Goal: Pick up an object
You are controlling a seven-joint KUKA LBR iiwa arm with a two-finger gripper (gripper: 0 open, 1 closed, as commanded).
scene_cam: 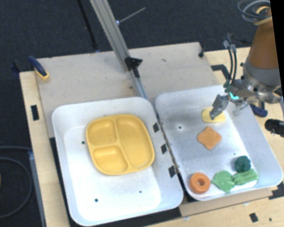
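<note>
The right bin (250, 137) holds several small objects. A pale yellow piece (210, 117) lies near its far side, an orange block (209, 138) sits in the middle, and an orange ring (199, 182) rests at the near left corner. Light green pieces (234, 179) and a dark green ball (242, 163) lie along the near edge. My gripper (229, 108) hangs over the bin's far right part, open, with its left finger (217, 108) just above the yellow piece. Nothing sits between the fingers.
The left bin (80, 197) carries a yellow divided plate (120, 143). A metal post (112, 30) rises from the bench behind the bins. The arm's orange band (263, 48) stands at the right edge, with cables beside it.
</note>
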